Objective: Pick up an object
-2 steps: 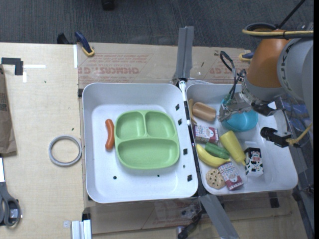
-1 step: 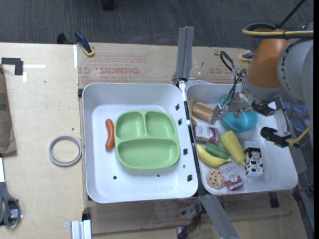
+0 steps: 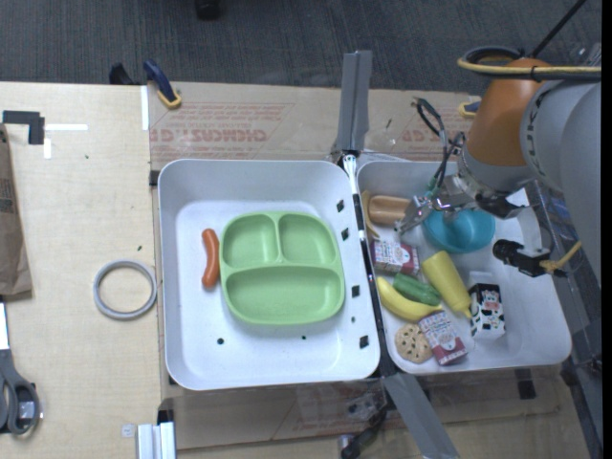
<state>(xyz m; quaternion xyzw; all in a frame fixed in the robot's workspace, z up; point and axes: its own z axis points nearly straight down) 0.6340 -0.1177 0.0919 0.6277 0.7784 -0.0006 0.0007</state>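
The grey arm with the orange band (image 3: pixel 535 113) reaches in over the far right corner of the worktop (image 3: pixel 76 208) and bends down into the right white bin (image 3: pixel 545 347). The left white bin (image 3: pixel 182 352) sits beside it, their edges touching, and carries a green plastic tray with three compartments (image 3: pixel 283 268) in its middle, with a small orange toy sausage (image 3: pixel 209 258) lying just beside the tray, toward the bin's left wall.

All the small toys that may be picked are gathered in the right bin, probably so that the arm can reach them from its side. The jaws (image 3: pixel 427 207) are low near the far wall of this bin, touching or just over the rim of a blue bowl (image 3: pixel 461 230); I cannot tell if they are apart or together, and nothing is seen between them. A toy hot dog bun (image 3: pixel 386 208) lies near the far left corner. Toward the near edge are a yellow corn piece (image 3: pixel 447 280), a yellow banana (image 3: pixel 405 300), a green pod (image 3: pixel 417 289), a small milk carton (image 3: pixel 487 311) and a cookie (image 3: pixel 411 343).

In my judgement the grasp is not yet made.
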